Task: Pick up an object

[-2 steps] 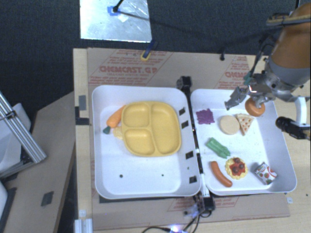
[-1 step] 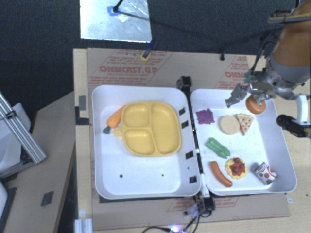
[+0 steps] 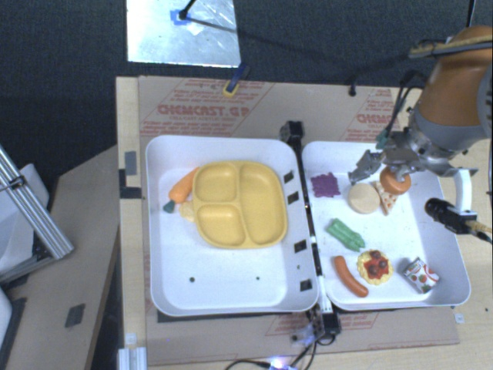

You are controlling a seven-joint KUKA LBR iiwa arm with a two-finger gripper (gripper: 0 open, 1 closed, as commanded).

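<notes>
**Gripper parked over the far end of the right bin, nothing visibly in it**

So, the pickable stuff is all sitting in your right bin. At the far end there's a purple grape bunch on the left side, then a round cream-coloured bun thing just to its right, with a pizza slice touching it. Right over the pizza slice there's an orange piece, which sits just under the gripper, and I honestly can't tell if it's resting on the bin floor or being pinched.

Moving toward the near end you've got a green pickle-looking veggie in the middle, then a red sausage lying at a slant, a small round pizza or tart with red topping just beside it, and a crumpled can off in the near right corner.

The gripper hangs over the far part of that bin, coming in from the right. You can see one finger pointing left toward the grapes, but whether the fingers are wide or narrow, can't tell from this angle.

Your left bin holds a yellow divided plate in the middle, with a carrot tucked against its far left edge.
</notes>
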